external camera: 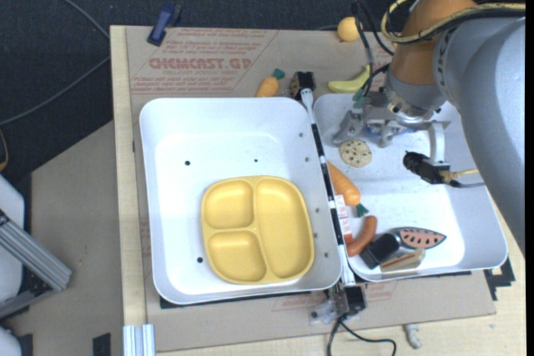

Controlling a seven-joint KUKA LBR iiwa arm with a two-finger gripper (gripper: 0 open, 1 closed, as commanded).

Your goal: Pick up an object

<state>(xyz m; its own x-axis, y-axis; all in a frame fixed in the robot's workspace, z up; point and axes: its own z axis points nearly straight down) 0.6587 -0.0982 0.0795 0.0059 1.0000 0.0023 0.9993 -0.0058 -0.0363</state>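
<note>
the arm point(484, 96) reaches in over the right side of the bench point(209, 54), and the pick is not yet made. the left bin point(167, 129) holds a yellow divided plate point(257, 228) lying flat toward its near side, well apart from the arm. the right bin point(467, 213) is where the work is: the hand point(365, 136) is low over its far left part, the two fingers spread fairly wide with nothing between them.

the loose things in that bin all lie on the floor of it. a watermelon slice point(420, 238) lies near the front, a carrot point(344, 183) lies against the left wall, a sausage point(362, 235) lies just in front of the carrot, and a black block point(384, 248) sits touching the slice. a banana point(349, 83) lies at the far rim behind the hand. the cookie point(355, 152) lies flat just beside the fingertips, on their near side, and looks the likeliest target, though whether a finger touches it is hard to tell.

so, as a judgement: the reach is done, and the grasp is all still to do. the hand would need to centre over one thing, close on it, and lift it clear of the bin. a flat cookie gives little edge to pinch, so a miss seems quite possible.
</note>
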